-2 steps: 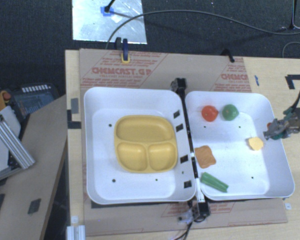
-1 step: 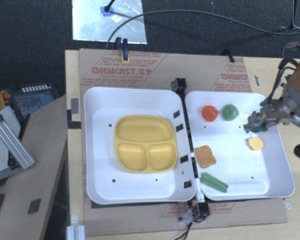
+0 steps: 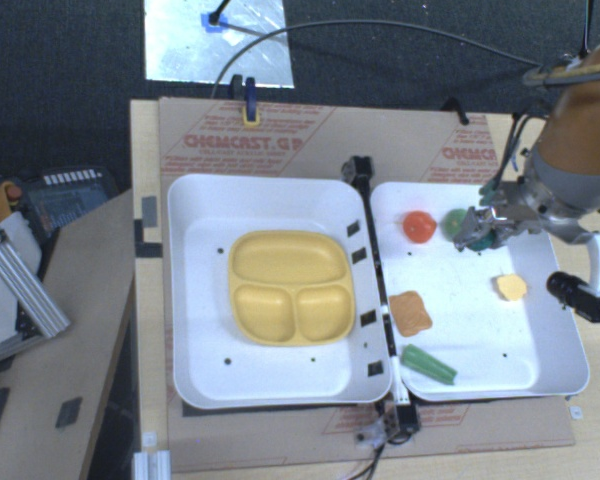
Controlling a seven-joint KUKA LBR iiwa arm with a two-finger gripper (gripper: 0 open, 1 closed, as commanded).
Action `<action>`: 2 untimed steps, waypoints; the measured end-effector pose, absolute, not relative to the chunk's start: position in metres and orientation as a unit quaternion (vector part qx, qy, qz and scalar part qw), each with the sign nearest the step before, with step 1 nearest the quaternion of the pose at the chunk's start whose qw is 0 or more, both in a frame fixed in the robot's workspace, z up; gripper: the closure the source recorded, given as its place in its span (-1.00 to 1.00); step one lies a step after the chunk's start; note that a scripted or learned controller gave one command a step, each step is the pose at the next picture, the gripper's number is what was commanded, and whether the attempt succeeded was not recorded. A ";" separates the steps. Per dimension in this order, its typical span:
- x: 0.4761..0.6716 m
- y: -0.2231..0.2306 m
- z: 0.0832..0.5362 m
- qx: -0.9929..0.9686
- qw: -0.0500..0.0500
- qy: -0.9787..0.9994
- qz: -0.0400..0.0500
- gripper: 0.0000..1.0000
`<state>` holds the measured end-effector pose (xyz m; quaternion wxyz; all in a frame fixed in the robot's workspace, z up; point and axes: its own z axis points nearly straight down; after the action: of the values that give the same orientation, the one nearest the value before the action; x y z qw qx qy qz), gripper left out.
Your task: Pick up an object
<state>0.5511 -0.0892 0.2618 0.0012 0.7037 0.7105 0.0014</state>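
Dark carpeted floor (image 3: 60, 68) surrounds the tan counter (image 3: 145, 118); a shiny metal sheet (image 3: 180, 28) lies behind it.

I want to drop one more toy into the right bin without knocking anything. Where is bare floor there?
The widest bare patch in the right bin lies between the yellow piece, the green pod and the near rim. A smaller one sits between the orange piece and the yellow piece. The far end is crowded: red ball, a green item and the end effector.
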 end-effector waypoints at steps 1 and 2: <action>0.561 -0.032 0.266 0.703 0.000 0.711 0.002 1.00; 0.571 0.023 0.268 0.703 0.000 0.711 0.002 1.00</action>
<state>0.5708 0.0227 0.2681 0.0003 0.7035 0.7107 0.0018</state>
